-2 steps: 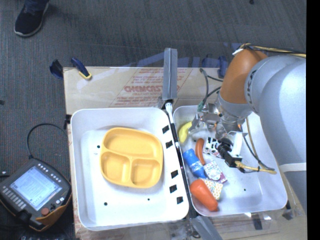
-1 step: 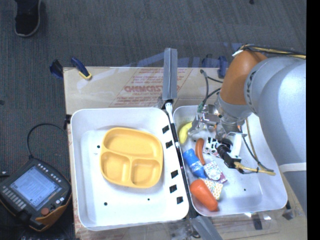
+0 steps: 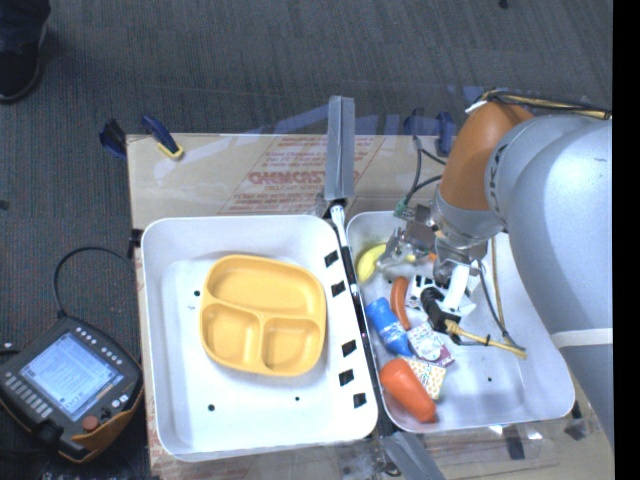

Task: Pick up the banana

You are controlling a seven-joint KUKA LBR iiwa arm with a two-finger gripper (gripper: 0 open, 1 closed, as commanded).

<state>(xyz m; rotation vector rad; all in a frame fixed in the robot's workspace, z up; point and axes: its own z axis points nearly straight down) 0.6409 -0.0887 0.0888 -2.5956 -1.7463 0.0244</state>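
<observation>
Banana [image 3: 369, 261]: yellow, short and curved, its right end hidden behind the gripper; it lies in the right bin against the left wall, just left of the gripper.
Gripper [image 3: 403, 251]: low over the far-left part of the right bin, at the banana's right end; I cannot tell whether they touch.
Grip: I cannot tell how far open it is, or whether it has hold of anything.
Arm [image 3: 545, 198]: grey, with the orange band above the wrist; it comes in from the right and bends down to the gripper.
Left bin [image 3: 170, 388]: well left of the gripper; holds 1 yellow plate [image 3: 264, 313] with 3 compartments, lying flat.
Right bin [image 3: 530, 393]: under the gripper; besides the banana it holds 4 things, all nearer the camera than the gripper.
Bottle [image 3: 385, 326]: blue, lying down.
Sausage [image 3: 400, 296]: orange, just right of the bottle and closest to the gripper.
Carrot [image 3: 408, 388]: orange-red, farthest from the gripper.
Packet [image 3: 430, 344]: small and pale, right of the bottle.
</observation>
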